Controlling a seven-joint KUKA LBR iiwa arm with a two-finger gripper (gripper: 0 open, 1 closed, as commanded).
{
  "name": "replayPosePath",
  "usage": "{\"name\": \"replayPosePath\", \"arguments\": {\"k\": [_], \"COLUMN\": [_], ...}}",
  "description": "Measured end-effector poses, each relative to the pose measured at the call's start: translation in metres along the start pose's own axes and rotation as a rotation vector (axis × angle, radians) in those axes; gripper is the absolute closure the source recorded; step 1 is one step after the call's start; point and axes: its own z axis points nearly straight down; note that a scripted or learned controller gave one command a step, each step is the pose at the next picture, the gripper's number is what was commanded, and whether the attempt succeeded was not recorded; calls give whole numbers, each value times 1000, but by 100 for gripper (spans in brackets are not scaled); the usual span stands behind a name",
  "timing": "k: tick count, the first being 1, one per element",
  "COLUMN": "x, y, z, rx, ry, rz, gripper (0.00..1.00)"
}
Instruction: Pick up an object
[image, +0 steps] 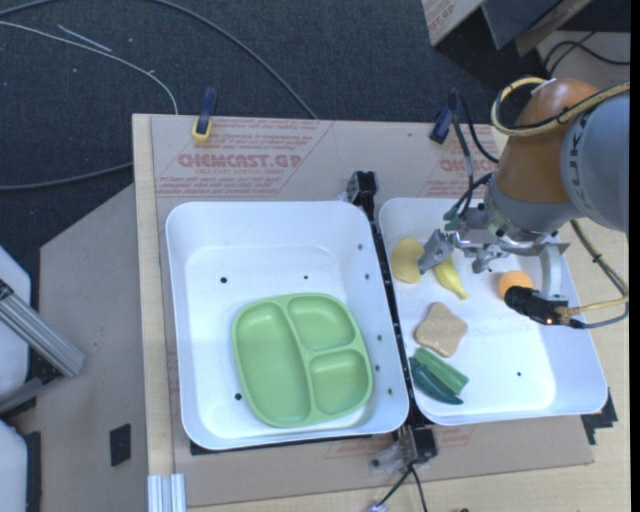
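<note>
My gripper (461, 256) hangs over the back of the right bin (520, 395), its two fingers spread open. Nothing is between them. Just below and between the fingers lies a small yellow banana (452, 281). A round yellow fruit (404, 260) sits to the left of the gripper, by the bin's left wall. An orange ball-like fruit (512, 281) lies to the right, partly hidden by the arm. Nearer the front lie a tan bread slice (441, 329) and a dark green vegetable (438, 377).
The left bin (190, 260) holds a light green divided plate (300, 356). The grey arm with its orange band (545, 140) covers the right bin's back right corner. A black fitting with a cable (538, 305) hangs from the wrist above the bin floor.
</note>
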Motion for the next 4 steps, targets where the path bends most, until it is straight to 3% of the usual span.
{"name": "replayPosePath", "arguments": {"k": [1, 2, 4], "x": [0, 0, -10], "y": [1, 1, 10], "z": [51, 44, -47], "rx": [-7, -4, -15], "ry": [-1, -1, -4], "rz": [1, 1, 0], "gripper": [0, 100, 100]}}
